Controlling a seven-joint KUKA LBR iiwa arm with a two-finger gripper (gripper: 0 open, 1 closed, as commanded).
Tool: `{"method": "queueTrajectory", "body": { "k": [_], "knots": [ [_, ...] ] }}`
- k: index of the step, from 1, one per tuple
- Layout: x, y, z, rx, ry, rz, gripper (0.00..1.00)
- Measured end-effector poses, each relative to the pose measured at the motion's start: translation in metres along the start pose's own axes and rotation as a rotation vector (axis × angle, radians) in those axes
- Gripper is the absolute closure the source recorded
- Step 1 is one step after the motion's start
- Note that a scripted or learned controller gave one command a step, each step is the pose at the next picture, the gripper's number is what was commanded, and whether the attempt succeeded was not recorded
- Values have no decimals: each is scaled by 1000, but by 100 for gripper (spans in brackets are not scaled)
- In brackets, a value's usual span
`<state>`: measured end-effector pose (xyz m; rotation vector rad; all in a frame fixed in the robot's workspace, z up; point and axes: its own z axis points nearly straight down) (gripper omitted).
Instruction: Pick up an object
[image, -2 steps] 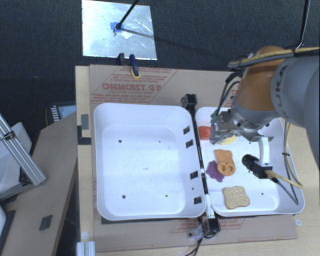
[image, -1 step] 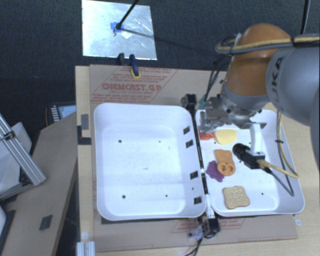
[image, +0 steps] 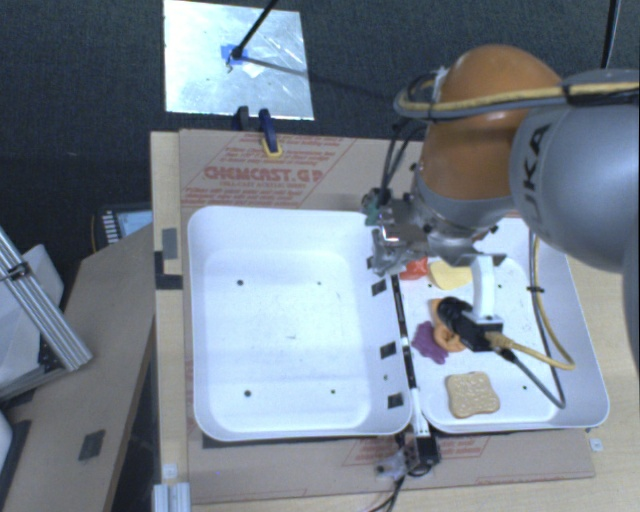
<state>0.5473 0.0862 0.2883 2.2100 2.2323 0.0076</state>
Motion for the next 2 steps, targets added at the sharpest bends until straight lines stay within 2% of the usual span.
{"method": "queueTrajectory", "body": {
  "k": [1,2],
  "knots": [
    [15,-56,-109,-9,2,2,100],
    [55,-59,-212,-10,2,2,100]
  ]
}}
